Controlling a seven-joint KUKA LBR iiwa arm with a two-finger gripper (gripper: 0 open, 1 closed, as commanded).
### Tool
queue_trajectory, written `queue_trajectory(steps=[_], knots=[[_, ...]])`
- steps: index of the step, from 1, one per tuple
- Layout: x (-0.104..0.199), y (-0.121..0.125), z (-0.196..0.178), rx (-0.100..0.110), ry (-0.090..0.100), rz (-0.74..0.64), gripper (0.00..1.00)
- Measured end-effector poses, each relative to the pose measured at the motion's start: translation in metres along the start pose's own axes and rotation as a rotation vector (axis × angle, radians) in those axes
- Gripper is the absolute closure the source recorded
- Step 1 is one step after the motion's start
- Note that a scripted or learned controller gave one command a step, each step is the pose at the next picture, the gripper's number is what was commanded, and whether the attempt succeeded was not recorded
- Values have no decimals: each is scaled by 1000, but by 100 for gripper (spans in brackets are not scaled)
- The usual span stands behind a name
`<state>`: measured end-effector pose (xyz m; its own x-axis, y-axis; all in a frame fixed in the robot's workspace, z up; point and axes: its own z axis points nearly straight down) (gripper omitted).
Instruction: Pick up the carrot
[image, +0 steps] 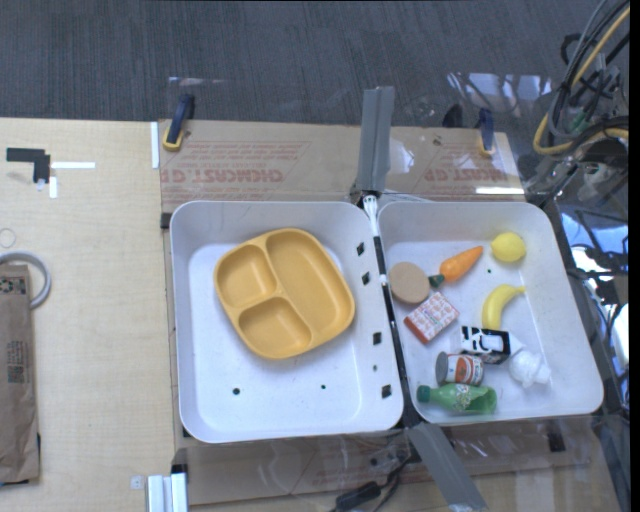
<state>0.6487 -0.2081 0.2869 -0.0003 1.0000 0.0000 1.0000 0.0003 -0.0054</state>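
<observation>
The carrot, orange with a small green top, lies in the right bin toward its upper middle, pointing up and right. Its green end sits just right of a round tan disc. A yellow lemon rests a short way to the carrot's right, and a banana lies below it.
The right bin also holds a red-and-white box, a small black-and-white item, a can, a green bottle and a white object. In the left bin sits a yellow divided plate. Cables hang at the upper right.
</observation>
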Motion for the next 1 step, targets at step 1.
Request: queue_trajectory(steps=[1], knots=[[42,11,98,-1,-1,-181,0]])
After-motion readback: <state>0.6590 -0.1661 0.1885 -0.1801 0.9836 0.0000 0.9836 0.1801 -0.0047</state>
